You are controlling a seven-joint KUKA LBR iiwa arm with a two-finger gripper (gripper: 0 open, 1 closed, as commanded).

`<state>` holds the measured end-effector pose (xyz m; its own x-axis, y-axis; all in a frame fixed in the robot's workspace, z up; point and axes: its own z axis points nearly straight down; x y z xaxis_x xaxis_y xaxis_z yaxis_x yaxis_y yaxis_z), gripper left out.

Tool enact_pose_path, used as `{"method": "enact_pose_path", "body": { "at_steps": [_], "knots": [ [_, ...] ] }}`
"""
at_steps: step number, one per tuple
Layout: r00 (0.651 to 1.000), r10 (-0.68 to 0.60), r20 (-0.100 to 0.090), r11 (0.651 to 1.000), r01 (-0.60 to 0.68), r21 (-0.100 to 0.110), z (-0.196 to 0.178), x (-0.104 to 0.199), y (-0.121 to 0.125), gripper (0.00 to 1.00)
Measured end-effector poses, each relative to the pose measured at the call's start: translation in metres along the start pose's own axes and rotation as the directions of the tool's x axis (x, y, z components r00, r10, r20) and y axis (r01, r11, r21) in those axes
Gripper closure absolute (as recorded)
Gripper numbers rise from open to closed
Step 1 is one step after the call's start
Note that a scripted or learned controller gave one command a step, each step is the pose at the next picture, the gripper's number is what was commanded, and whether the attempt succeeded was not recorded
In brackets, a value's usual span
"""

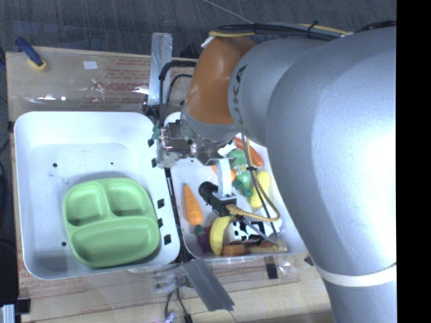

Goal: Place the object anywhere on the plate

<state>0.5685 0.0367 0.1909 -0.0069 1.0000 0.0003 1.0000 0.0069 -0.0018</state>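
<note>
While the arm [323,113] leans in from the right and covers most of the right bin [192,247], the relation that matters is plate vs. end effector — the green plate [111,222] lies down and to the left of the end effector [168,147], across the wall between the two bins.

The end effector sits approx. over that dividing wall, near the upper left corner of the right bin, just below the orange band [215,79]. Its tip is dark and mostly tucked under the wrist, so I cannot tell whether it is released, clenched or grasping anything; no item is plainly visible at it.

The plate is a pale green sectioned tray w/ rounded corners: two small compartments at the top, one wide one below. It rests flat in the lower half of the left bin [40,133], nothing on it, its long axis running roughly left–right w/ a slight tilt.

Candidate objects sit in the right bin, below and right of the end effector: an orange carrot [193,206] lying upright along the left wall, a yellow banana [219,234] near the front, plus a jumble of red, green and yellow toy food further right, partly hidden by the arm.

Judging from this, placement is not yet done, and any carry to the plate would be a short leftward-downward move.
</note>
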Motion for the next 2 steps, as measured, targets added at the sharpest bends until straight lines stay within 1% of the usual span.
{"method": "enact_pose_path", "body": {
  "at_steps": [1, 2],
  "knots": [
    [0.997, -0.077, -0.002, 0.997, 0.077, 0.001, -0.0089, 0.0861, -0.0028, 1.00],
    [0.997, -0.073, 0.000, 0.997, 0.073, 0.001, -0.0089, 0.0831, -0.0023, 0.00]
  ]
}}
